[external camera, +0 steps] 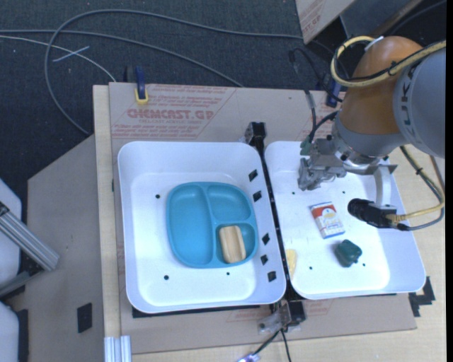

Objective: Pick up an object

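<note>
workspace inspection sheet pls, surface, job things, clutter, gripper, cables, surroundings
surface: two white bins side by side, left bin, right bin, on a cardboard sheet.
job's things: red-and-white small box, dark green object, yellow piece at the right bin's left edge; blue divided plate in the left bin with a tan block in its lower right compartment.
clutter: nothing seen.
gripper: gripper over the right bin's upper part, above the small box; nothing seen held.
cables: grey cable loops on the floor; yellow cable near the arm.
surroundings: dark carpet, cardboard carton at top.
</note>
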`<control>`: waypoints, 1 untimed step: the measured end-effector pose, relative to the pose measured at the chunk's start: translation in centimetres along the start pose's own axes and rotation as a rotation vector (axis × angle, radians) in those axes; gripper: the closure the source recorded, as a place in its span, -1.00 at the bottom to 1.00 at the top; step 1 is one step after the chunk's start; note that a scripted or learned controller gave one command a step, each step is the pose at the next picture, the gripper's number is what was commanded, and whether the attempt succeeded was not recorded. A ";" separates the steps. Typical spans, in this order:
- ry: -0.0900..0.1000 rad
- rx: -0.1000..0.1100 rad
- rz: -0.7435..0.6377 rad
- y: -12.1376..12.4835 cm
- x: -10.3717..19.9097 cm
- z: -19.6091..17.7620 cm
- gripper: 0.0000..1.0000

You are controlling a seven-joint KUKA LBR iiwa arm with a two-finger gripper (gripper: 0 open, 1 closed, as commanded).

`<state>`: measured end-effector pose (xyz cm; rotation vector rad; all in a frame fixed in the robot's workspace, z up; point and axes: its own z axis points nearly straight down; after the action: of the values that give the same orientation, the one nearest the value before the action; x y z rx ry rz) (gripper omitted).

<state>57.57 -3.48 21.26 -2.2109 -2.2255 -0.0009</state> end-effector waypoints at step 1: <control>0.000 -0.004 0.000 0.8 6.1 -0.8 1.00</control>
<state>58.31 2.67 22.10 -2.2130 -2.2273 -0.0054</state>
